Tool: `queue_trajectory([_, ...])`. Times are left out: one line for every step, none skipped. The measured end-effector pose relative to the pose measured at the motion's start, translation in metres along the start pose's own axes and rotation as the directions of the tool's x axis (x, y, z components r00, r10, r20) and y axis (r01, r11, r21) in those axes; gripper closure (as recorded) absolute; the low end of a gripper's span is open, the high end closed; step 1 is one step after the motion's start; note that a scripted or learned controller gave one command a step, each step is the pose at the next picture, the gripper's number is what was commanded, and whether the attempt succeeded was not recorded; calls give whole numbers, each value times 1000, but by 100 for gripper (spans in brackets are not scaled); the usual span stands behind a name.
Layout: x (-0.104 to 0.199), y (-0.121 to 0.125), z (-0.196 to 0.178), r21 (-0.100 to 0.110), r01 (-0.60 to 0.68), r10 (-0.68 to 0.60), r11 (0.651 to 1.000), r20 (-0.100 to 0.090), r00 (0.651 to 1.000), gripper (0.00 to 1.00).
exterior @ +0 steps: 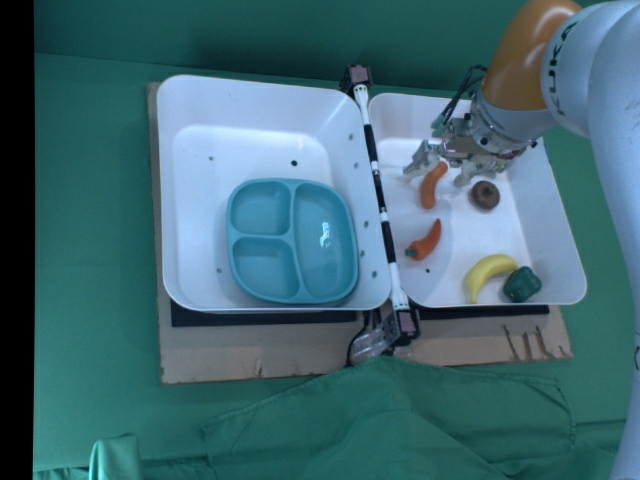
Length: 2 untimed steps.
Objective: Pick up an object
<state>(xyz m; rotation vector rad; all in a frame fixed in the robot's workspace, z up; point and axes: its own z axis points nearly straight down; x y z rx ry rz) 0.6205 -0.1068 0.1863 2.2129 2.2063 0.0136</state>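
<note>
End effector hung spread open in the right bin, gripping nothing, fingertips astride the top of a carrot; a doughnut lay just beside.

Left bin holds a divided plate. Right of that plate, the right bin holds two peppers, a doughnut, a banana and a bell pepper
</note>
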Motion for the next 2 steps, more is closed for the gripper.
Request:
queue_trajectory([-2, 2, -13, -8, -3, 3, 1000, 3, 1000, 100])
queue_trajectory([30, 4, -143, 13, 0, 0, 1000, -4, 1000, 100])
